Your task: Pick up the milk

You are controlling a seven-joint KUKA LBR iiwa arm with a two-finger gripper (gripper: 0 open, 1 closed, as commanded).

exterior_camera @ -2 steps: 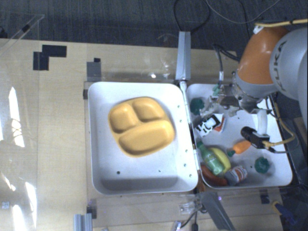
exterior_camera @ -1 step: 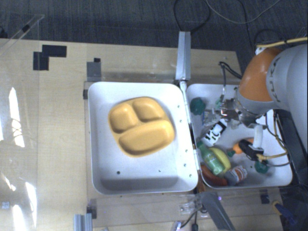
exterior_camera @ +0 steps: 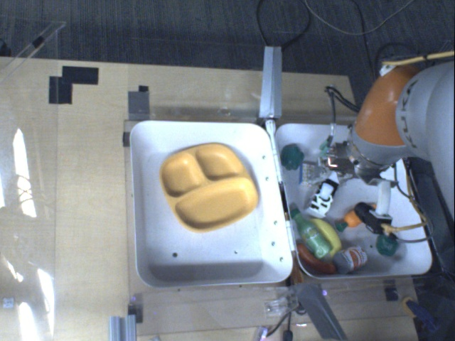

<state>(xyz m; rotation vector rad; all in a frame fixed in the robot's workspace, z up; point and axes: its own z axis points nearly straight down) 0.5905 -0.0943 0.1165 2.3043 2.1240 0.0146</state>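
Hovering gripper (exterior_camera: pixel 333 168) above milk (exterior_camera: pixel 322 197) (right bin (exterior_camera: pixel 419 261), crowded front edge) | jaws: cannot tell

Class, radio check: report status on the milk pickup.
Pincer low in right white bin, directly above black-and-white milk carton. Grasp unconfirmed. Green bottle, yellow banana beside it.

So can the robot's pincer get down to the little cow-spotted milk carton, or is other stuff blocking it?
Probably yes. The pincer hangs just above and right of the milk carton in the right bin, and nothing lies on top of the carton. The green bottle and banana lie below it, close but not covering it.
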